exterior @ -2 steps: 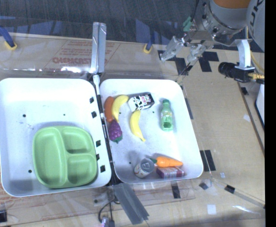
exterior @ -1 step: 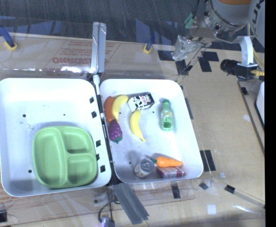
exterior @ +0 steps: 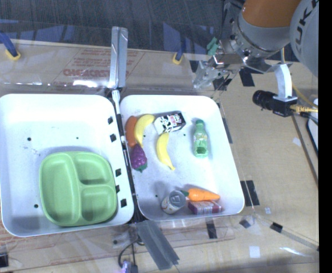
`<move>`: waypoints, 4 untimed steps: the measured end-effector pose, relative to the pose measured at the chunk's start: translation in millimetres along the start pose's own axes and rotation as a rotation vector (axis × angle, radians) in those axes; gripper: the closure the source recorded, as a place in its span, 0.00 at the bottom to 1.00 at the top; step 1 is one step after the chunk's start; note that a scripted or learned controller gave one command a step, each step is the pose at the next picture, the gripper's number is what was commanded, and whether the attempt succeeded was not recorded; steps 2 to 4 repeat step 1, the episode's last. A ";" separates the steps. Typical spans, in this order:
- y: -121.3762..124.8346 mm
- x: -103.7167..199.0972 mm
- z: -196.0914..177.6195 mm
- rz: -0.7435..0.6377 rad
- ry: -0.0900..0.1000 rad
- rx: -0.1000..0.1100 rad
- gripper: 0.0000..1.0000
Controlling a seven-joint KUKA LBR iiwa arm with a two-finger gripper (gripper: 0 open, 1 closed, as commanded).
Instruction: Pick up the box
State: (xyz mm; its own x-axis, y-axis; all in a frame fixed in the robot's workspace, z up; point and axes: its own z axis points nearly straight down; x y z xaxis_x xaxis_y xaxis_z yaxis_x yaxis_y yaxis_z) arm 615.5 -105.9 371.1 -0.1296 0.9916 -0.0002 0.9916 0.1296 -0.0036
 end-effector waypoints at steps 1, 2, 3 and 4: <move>-0.1 -0.2 -0.1 0.000 0.000 0.000 0.00; -0.1 -0.2 -0.1 0.000 0.000 0.000 0.00; -0.1 -0.2 -0.1 0.000 0.000 0.000 0.00; -0.1 -0.2 -0.1 0.000 0.000 0.000 0.00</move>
